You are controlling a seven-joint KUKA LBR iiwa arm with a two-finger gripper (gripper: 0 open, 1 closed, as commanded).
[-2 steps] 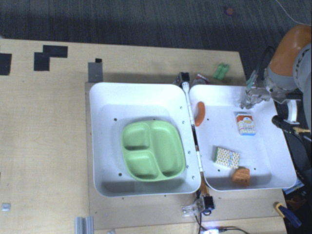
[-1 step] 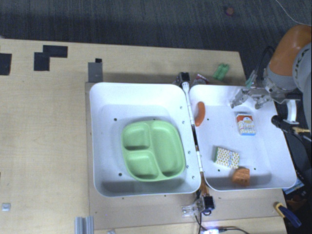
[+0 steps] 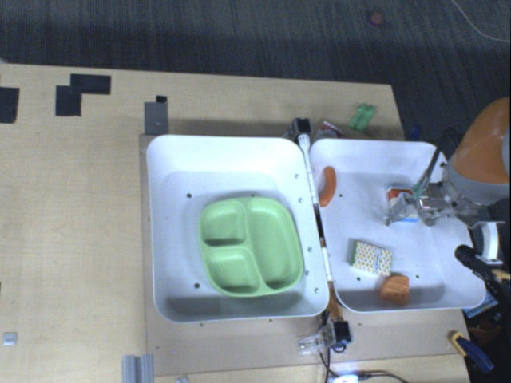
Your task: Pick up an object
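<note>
The arm (image 3: 483,154) reaches in from the right over the right bin (image 3: 415,298), and its gripper (image 3: 409,206) hangs low near the bin's far-right part, right over a small red and blue object (image 3: 399,194) that is partly hidden under the metal; whether the jaws stand apart or together cannot be told from here, and nothing can be seen held between them. Other candidates lie in the same bin: an orange sausage-shaped piece (image 3: 327,186) against the left wall, a patterned sponge (image 3: 371,257) near the middle, and an orange block (image 3: 394,288) just beside it toward the near wall. The left bin (image 3: 172,294) bears a green divided plate (image 3: 251,244). The main risk, judging from this pose, is a miss on the small object: it is little and flat-looking, so the jaws could close above it or push it aside rather than pinch it. It also sits fairly near the far wall, so a nudge could slide it against the rim where a clean grip is harder. If the arm descends too firmly it may press the thing into the bin floor and shift the bin itself. A lift with only a corner caught would likely drop it. Since the object is half hidden, any apparent grasp needs checking once the gripper rises
</note>
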